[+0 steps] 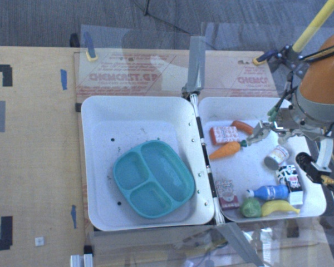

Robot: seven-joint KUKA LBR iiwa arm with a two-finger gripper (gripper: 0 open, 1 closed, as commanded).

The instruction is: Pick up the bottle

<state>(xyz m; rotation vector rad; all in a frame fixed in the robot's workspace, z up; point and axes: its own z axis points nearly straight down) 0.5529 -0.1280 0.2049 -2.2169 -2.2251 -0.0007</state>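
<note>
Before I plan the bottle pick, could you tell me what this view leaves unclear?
- Gripper: small and blurred in the camera view; finger state unreadable.
- Blue bottle: its right end is crowded by the black-and-white carton.
- Arm: cut off at the right edge.
- Small can: label too small to read.

arm: from my remote feed it's a chunky grey body with a fat orange band [322,77] up top
cables: thin black ones strung around the wrist
gripper [260,133]: small silvery metal bit with a greenish speck
</note>
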